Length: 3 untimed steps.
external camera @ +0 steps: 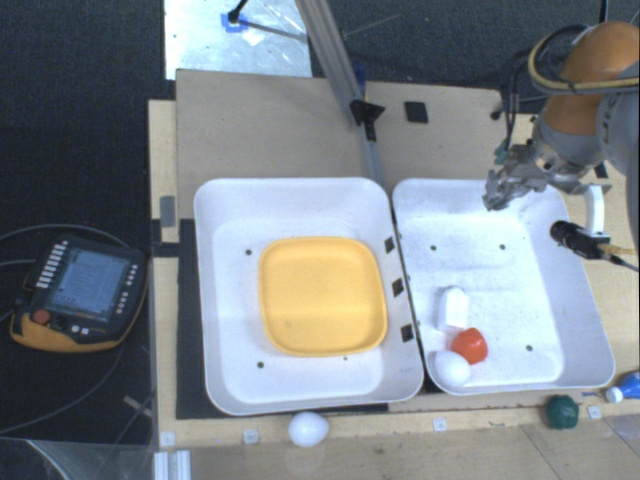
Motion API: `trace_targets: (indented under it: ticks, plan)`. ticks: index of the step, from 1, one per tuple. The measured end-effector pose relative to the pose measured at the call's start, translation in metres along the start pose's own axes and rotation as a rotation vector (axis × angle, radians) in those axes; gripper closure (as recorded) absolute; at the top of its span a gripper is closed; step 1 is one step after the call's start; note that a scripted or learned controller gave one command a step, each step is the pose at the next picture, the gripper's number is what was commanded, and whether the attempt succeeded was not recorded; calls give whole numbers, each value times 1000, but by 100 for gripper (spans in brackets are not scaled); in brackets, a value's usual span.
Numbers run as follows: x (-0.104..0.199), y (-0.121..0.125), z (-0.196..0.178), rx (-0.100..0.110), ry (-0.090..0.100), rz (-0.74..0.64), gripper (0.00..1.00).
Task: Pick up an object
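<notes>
In the right bin (520, 258) three small things lie near the front left corner: a white cylinder (454, 306), a red-orange ball (469, 345) and a white egg-shaped object (452, 369). A square yellow plate (322, 294) fills the middle of the left bin (225, 268). My gripper (498, 196) hangs over the far right part of the right bin, well behind and to the right of the three small objects, with nothing seen between its fingers.
A white egg (308, 429) and a dark green ball (561, 412) lie on the bench in front of the bins. A teach pendant (78, 290) sits at the far left. A slanted metal pole (335, 48) crosses behind the bins.
</notes>
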State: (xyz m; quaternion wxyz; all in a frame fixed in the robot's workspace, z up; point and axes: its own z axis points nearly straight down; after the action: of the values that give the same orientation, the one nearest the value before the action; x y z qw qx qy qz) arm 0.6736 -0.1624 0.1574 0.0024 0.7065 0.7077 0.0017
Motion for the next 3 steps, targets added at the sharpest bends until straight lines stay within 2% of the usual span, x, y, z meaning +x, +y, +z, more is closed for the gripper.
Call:
trace_targets:
  ticks: [2,3]
  plan:
    - [-5,-11,-105,0,0,1,100]
    - [44,-20,-91,6,2,-2,100]
